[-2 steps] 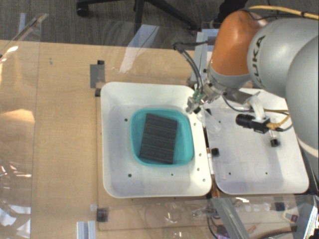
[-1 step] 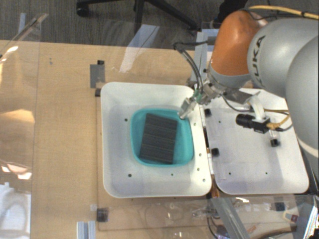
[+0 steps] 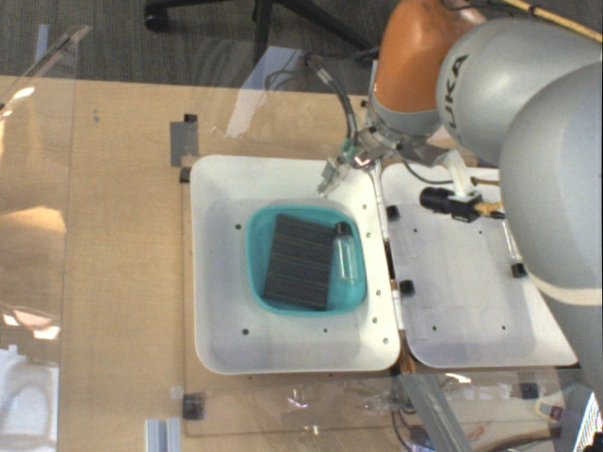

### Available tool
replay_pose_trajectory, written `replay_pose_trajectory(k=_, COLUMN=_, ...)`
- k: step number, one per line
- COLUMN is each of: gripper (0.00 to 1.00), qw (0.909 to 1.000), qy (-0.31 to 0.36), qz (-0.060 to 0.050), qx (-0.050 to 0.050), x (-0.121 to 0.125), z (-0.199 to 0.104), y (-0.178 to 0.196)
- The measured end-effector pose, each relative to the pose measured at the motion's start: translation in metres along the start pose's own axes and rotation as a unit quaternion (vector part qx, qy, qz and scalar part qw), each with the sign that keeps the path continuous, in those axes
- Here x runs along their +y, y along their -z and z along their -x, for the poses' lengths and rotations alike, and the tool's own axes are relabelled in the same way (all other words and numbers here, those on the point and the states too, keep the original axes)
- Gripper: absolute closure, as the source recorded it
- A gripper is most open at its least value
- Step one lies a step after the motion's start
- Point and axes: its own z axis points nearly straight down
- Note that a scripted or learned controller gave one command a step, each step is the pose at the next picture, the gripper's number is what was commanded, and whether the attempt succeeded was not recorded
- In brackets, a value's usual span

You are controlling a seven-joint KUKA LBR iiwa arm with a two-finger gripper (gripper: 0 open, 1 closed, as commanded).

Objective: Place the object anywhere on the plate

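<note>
Two shallow white bins are seen side by side on the wooden bench (image 3: 104,252); the left bin (image 3: 217,290) is occupied by a teal plate (image 3: 256,252), which is set near the middle of its floor, with white floor left bare all around it.

Two things are carried by the plate; a dark ribbed block (image 3: 300,262), rectangular and lying flat, is spread over most of the plate's middle, slightly tilted so that its top leans to the right; a small clear bottle (image 3: 348,258) with a black cap is laid just beside the block's right edge, along the plate's right side, the cap turned toward the far rim. Both are thus found wholly on the plate, the bottle appearing to touch the block, though this is too fine to be settled.

The right bin (image 3: 471,309) is partly covered by the grey arm (image 3: 528,92), which is reached in from the right; its white floor is shown bare where it is not hidden.

The gripper (image 3: 332,179) is held below the orange band (image 3: 415,36), over the far rim of the left bin, apart from the plate and above its far right corner; nothing is seen grasped in it; whether it is parted or closed cannot be told.
</note>
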Motion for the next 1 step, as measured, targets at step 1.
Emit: replay_pose_trajectory(k=1, gripper=0.0, qw=0.9998, qy=-0.017, qz=-0.001, qx=0.001, x=-0.0431, z=-0.0526, y=0.0009)
